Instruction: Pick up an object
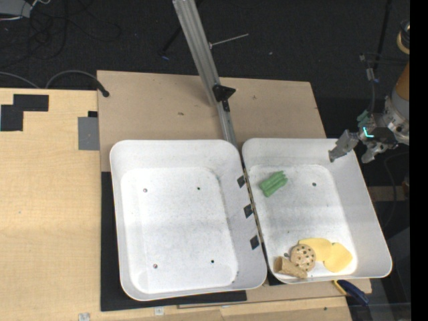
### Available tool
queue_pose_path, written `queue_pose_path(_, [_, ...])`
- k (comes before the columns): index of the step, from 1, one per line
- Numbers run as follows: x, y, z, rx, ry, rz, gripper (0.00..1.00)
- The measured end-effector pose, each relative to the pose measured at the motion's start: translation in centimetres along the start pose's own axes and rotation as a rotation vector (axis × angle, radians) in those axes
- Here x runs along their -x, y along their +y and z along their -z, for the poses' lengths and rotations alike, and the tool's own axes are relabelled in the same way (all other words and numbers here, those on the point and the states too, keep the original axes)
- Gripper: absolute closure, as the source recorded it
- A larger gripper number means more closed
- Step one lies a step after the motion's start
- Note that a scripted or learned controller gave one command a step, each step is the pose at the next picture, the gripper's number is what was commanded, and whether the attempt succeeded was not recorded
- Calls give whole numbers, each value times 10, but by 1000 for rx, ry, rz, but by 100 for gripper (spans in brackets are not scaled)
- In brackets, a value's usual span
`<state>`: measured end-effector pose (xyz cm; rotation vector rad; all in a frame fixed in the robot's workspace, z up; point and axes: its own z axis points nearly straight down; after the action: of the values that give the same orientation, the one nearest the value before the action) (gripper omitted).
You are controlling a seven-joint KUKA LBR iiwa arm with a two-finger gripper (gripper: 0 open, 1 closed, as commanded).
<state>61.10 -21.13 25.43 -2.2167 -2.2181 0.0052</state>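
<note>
Right bin [348,199] holds block [273,183] behind — cookie [302,255], slices [331,254] in front.

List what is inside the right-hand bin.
The right bin holds a green piece near its far left, and at the near edge a brown perforated disc overlapping pale yellow pieces, partly covering them.

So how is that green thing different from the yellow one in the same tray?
The green thing is a small ridged block lying near the top left of the right tray; the yellow one is flatter, rounder and wider, near the bottom edge. The green thing lies alone, while the yellow one sits right against a brown dotted disc. Both rest in the right tray, away from the gripper.
</note>
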Motion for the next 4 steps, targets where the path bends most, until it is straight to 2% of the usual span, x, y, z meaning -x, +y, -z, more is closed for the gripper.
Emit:
queue_pose_path(1, [0, 1, 3, 4, -2, 3, 0])
queue_pose_path(3, [-2, 14, -91, -1, 0, 6, 0])
queue_pose_path(4, [-6, 9, -155, -2, 1, 1, 0])
